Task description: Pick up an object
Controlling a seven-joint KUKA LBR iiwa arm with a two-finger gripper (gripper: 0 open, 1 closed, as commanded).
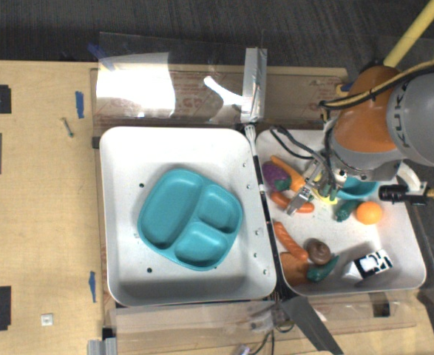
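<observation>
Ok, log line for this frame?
gripper low in right bin | among toys near purple item | teal tray in left bin | grasp unconfirmed

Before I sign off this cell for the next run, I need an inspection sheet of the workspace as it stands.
Surface: two white bins side by side, left bin, right bin, on a wooden bench.
Job's things: right bin holds small toys: orange ball, purple piece, carrot, brown-capped piece.
Clutter: teal divided tray in left bin.
Tool: low over the right bin's toys.
Cables: black cables beside the wrist.
Surroundings: dark floor beyond the bench.
</observation>
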